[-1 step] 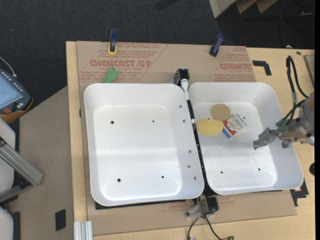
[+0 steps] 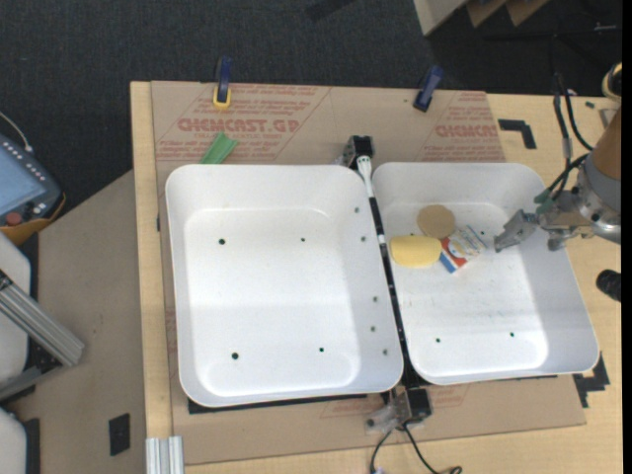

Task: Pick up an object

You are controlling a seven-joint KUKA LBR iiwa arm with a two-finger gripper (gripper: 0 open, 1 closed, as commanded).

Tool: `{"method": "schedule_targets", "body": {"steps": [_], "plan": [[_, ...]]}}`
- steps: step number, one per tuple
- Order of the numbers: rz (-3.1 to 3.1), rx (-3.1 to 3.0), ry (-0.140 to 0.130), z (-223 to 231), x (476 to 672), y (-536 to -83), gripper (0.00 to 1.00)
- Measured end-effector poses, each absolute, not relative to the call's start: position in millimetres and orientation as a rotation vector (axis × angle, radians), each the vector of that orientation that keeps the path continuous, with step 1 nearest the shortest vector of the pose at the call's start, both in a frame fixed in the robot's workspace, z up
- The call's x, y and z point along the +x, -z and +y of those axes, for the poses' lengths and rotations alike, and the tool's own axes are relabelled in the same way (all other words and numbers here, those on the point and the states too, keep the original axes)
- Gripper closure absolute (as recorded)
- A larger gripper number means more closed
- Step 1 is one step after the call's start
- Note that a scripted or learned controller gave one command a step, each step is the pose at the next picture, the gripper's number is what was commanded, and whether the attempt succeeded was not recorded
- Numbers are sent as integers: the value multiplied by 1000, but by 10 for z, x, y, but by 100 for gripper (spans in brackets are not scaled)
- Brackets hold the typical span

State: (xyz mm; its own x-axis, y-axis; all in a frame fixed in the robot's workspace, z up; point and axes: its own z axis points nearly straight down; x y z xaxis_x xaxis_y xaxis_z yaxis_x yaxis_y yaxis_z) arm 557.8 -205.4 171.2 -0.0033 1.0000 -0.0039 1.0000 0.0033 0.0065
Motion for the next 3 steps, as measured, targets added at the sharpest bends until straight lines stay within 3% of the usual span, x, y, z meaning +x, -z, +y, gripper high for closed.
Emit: {"method": "schedule_targets", "body": {"steps": [1,2,3], "plan": [[2232,2219,1,-1543,5935,-985,0],[2227,2222,2,-1251,5721,-835,0],[2221,2221,0,-1272,5735,-951,100]]}}
